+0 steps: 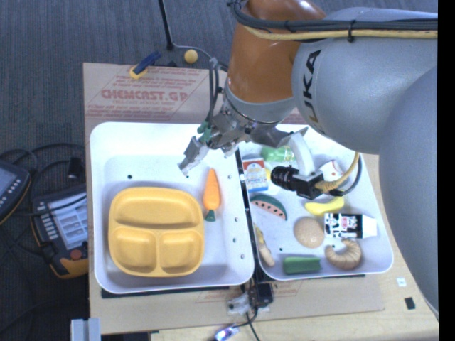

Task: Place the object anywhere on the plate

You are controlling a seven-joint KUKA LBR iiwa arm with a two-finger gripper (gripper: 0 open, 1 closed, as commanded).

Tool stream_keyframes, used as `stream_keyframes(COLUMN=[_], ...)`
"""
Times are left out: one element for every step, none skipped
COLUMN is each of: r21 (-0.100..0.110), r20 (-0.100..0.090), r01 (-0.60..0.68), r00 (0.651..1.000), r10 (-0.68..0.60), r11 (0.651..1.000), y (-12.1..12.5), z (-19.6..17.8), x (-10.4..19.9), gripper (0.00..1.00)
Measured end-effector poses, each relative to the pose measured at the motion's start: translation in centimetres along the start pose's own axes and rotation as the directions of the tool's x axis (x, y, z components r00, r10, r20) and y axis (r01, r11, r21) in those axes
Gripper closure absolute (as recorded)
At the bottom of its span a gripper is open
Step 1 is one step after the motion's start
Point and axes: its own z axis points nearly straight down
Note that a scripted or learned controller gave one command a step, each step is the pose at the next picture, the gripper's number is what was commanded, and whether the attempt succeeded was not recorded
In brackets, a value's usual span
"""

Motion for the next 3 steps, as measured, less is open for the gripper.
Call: stream_keyframes(r21=[-0.001, 0.0, 0.0], r20=[0.001, 0.0, 0.0], r01=[0.132, 0.263, 0.264], r00=[0.991, 0.965, 0.965], r10=[-0.132, -0.263, -0.264], r11=[0.991, 0.965, 0.965], y=[-1.9, -2.0, -2.0], z=[-2.9, -0.7, -0.8], x=[-1.3, -3.1, -3.1], gripper=[0.0, 0.0, 0.0])
